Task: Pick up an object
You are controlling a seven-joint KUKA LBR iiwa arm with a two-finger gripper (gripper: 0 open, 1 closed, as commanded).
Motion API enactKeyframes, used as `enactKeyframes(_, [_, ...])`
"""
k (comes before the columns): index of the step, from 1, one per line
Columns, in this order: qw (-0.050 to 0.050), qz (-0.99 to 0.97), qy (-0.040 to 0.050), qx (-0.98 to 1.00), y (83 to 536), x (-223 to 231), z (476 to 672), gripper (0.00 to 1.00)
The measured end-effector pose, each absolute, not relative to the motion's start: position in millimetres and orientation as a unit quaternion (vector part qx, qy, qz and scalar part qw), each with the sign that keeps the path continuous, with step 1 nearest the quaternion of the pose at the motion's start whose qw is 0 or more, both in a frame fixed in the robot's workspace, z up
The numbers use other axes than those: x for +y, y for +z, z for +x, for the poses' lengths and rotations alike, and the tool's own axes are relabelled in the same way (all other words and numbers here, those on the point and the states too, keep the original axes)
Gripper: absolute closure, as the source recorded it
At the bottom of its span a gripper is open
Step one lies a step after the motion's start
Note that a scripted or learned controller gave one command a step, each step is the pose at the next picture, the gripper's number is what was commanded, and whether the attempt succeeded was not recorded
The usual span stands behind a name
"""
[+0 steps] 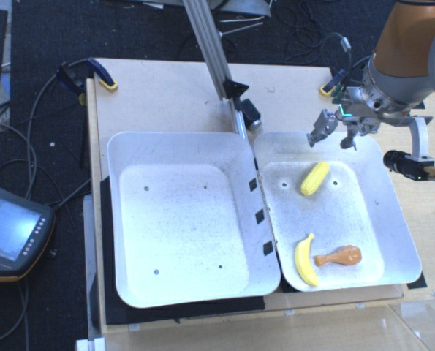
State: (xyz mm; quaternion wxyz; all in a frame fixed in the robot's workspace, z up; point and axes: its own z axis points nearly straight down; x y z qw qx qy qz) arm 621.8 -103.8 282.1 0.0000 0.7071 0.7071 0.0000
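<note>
In the right bin (392,218) lie three objects: a yellow corn cob (315,178) near the back, a yellow banana (305,260) at the front, and a brown chicken drumstick (340,257) just right of the banana. My gripper (334,134) hangs above the bin's back edge, up and to the right of the corn cob. Its two fingers stand apart with nothing between them.
The left bin (129,159) sits beside the right one, with a row of black clips (259,214) along the shared edge. A slanted aluminium bar (210,42) rises from behind the bins. Yellow clamps (107,85) mark the bench corners. A teach pendant (12,232) lies far left.
</note>
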Motion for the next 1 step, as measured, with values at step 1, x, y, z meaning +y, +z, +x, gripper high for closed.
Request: enactKeyframes(1, [0.0,0.707,-0.0001,0.707,282.0,-103.8,621.8,0.0])
